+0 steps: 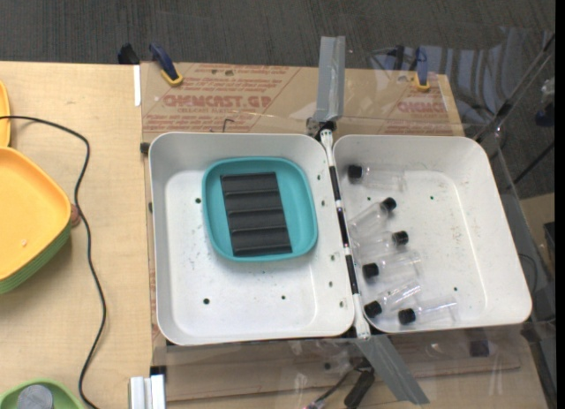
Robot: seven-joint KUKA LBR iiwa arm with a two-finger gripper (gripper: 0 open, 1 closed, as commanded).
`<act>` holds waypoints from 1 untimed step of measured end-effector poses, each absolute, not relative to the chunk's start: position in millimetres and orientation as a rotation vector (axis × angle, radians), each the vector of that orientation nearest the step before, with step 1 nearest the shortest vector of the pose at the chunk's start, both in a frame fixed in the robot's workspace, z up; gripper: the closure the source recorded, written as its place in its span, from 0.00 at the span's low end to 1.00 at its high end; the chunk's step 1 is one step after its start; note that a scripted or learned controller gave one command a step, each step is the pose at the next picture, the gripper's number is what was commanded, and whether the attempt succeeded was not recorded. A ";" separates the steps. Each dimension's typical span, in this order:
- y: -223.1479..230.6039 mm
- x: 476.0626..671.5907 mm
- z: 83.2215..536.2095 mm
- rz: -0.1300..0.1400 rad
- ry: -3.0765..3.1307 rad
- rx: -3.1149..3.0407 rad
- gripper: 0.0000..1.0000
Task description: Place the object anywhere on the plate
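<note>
Camera view: six clear vials (381,210) with black caps, lying scattered on their sides along the left half of the right bin (481,248), some touching. Well apart from them, in the left bin (177,257), a teal plate (305,213) bearing a dark ribbed slab (256,213). Behind both bins, printed cardboard (229,94) under blue clamps (165,63). Far left on the bench, stacked yellow dishes (31,213) beside a black cable (88,222).

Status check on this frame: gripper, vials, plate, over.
Clear plastic vials with black caps lie loose in right white bin. Teal square plate in left white bin carries dark ridged insert, no vial yet.
</note>
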State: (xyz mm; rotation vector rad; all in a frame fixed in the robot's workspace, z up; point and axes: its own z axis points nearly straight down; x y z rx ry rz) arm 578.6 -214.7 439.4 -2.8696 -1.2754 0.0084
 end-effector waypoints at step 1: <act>-216.8 590.0 439.8 0.007 -1.246 -2.883 0.00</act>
